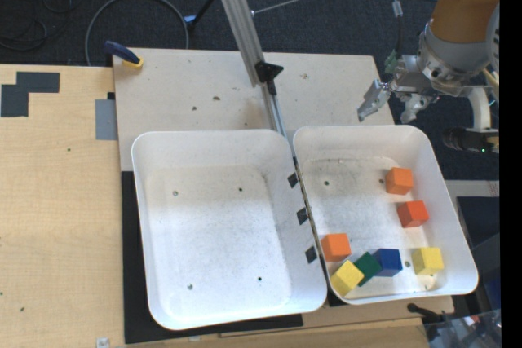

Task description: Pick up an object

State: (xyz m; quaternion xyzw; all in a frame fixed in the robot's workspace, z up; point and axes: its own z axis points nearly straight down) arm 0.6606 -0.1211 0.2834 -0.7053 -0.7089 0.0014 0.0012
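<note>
My gripper (393, 104) hangs above the far rim of the right bin (444, 175), fingers spread and holding nothing; the blocks lie loose inside for picking, the nearest an orange cube (400, 180) just below

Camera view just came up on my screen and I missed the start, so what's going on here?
A KUKA arm is set to pick up an object from the right bin. Its gripper hangs above the bin's far edge, touching nothing. Seven blocks lie in that bin: three orange blocks, two yellow, one green and one blue.
</note>
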